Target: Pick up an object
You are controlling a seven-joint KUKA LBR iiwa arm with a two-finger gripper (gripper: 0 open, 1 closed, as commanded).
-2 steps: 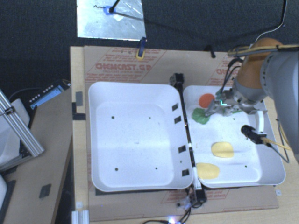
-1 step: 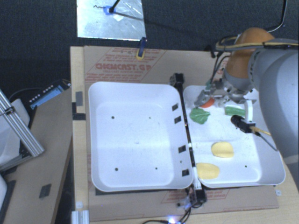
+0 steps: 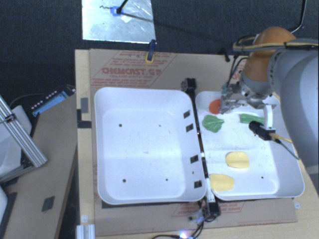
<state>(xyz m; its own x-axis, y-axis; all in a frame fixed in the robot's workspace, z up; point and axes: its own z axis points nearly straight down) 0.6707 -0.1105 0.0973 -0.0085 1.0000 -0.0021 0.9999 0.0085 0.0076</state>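
The right bin point(image 3: 294, 176) holds several small things. An orange-red piece point(image 3: 214, 106) lies at its far left corner, and my gripper point(image 3: 227, 105) hangs low right beside it, on its right side. A dark green leaf-shaped piece point(image 3: 213, 123) lies just in front of that. A lighter green piece point(image 3: 247, 117) sits to the right, partly under the arm. Two yellow pieces lie nearer the front: one point(image 3: 237, 159) mid-bin, one point(image 3: 221, 182) at the front left corner. I see nothing between the fingers.
The left bin point(image 3: 107, 133) stands beside the right one, joined by a black clipped divider point(image 3: 195, 133). Both rest on a cardboard sheet point(image 3: 129, 68). The grey arm point(image 3: 294, 78) covers the right bin's far right corner.
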